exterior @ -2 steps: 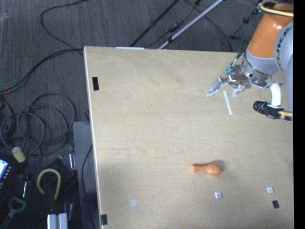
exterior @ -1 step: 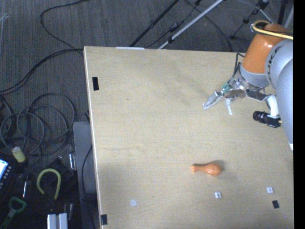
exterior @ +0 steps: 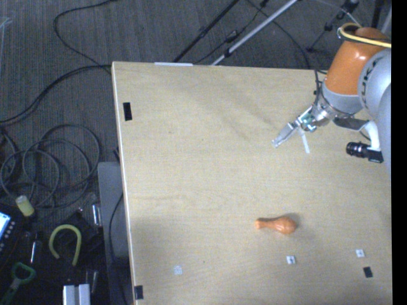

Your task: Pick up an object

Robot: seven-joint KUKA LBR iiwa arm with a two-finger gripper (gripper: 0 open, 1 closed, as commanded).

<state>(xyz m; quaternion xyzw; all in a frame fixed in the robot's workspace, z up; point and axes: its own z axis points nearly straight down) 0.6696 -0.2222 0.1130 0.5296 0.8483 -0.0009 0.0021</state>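
- Orange pear-shaped toy (exterior: 277, 225) is seen lying on the tan table (exterior: 191, 170), not yet lifted.
- Hand (exterior: 294, 138) is held released, well apart from it, nothing grasped.
- Approach, grasp and lift are judged left.

I see the bench (exterior: 203, 170) spreading under the claw (exterior: 294, 138); black cables (exterior: 51, 164) coil on the floor far to its left; tripod legs (exterior: 267, 18) lie above it.

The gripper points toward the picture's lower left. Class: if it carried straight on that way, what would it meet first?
Probably the bare bench top. The gripper aims down-left, and the orange object lies off that line, nearer the camera. Depth is unclear.
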